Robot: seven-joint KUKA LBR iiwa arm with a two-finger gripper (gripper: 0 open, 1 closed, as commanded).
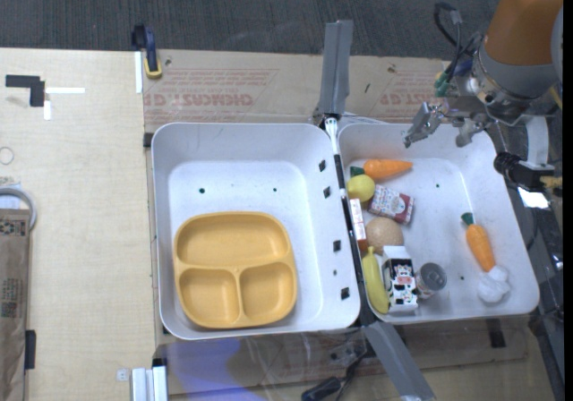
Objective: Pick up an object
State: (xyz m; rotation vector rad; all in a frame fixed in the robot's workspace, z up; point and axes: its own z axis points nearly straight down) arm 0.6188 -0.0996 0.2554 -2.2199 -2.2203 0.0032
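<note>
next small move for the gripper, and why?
Probably move toward the camera and down over the carrot. The gripper hangs above the right bin's far rim, holding nothing, and that carrot near the far wall looks like the closest object below it.

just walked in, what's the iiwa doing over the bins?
The gripper hangs above the far edge of the right bin, holding nothing. That bin holds two carrots, a lemon, a banana, a small can and a few packets. The left bin has a yellow divided tray. Nothing picked yet.
</note>
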